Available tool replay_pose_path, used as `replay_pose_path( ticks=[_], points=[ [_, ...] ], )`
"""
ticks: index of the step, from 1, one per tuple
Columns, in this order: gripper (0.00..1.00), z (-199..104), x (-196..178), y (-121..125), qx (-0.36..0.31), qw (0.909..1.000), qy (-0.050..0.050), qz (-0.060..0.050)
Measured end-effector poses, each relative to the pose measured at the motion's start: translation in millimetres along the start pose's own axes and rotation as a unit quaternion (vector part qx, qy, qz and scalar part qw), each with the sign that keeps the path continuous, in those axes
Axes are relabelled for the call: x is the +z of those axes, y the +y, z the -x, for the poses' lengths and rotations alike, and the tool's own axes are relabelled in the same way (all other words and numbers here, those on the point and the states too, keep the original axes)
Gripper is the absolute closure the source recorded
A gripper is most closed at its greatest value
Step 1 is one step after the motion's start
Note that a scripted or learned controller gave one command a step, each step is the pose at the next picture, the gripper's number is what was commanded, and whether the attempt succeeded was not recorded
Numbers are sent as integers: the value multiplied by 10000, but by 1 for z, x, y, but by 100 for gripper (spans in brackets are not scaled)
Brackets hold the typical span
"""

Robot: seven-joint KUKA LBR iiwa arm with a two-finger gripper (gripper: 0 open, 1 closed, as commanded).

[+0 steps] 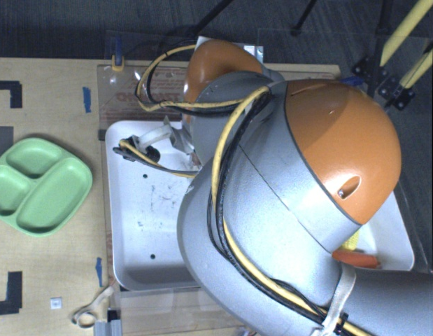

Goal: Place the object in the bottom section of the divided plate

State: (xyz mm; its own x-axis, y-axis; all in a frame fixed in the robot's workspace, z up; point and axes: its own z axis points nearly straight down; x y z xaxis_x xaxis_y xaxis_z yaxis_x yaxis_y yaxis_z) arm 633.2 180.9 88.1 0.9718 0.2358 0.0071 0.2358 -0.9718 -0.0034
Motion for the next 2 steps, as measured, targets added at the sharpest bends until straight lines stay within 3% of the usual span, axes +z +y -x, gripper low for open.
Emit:
replay_pose_path(
  ticks=[2],
  points=[
    [100, 47, 0, -7, 193, 9998, -18, 11]
  ],
)
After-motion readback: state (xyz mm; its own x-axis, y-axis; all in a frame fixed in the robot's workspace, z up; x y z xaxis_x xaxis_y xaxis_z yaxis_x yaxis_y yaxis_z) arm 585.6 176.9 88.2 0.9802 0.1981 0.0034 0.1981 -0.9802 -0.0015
